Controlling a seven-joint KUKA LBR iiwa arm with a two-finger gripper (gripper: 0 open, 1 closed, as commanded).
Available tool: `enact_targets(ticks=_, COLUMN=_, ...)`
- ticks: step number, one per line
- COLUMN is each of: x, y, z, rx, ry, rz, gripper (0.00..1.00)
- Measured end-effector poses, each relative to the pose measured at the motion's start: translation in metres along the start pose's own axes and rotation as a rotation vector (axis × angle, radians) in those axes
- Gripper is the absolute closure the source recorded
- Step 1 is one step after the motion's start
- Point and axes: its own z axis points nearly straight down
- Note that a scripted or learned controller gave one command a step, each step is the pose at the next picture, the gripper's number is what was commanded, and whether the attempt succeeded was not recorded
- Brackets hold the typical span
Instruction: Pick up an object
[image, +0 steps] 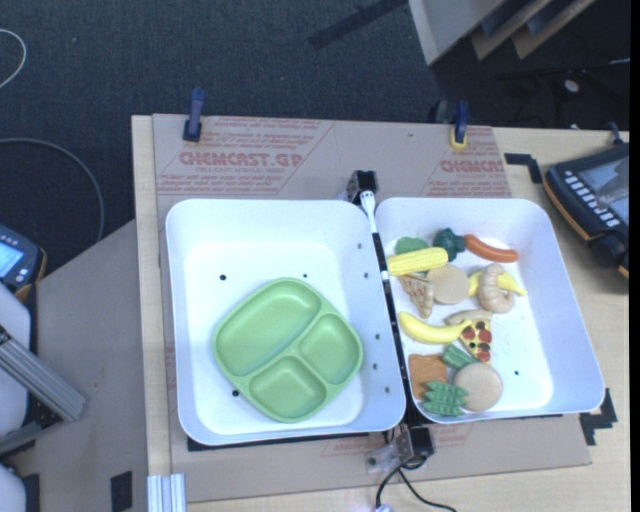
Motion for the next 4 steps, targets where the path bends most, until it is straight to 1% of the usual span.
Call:
enact_targets(ticks=1, x=-0.098, y=0.001, z=-0.027, rx=0.013, ry=-0.003, rz=0.010, gripper=0.00)
enact_targets(ticks=2, x=-0.094, y=0.002, z=-0.037, rx=0.011, ry=-0.003, rz=0.002, gripper=1.00)
enact_targets(ticks=3, x=-0.094, y=0.003, z=-0.048, rx=0.007, ry=-0.007, rz=0.001, gripper=1.00)
enact_targets(ticks=4, x=-0.057, y=-0.003, z=0.119, rx=0.037, ry=0.011, rz=0.000, gripper=1.00)
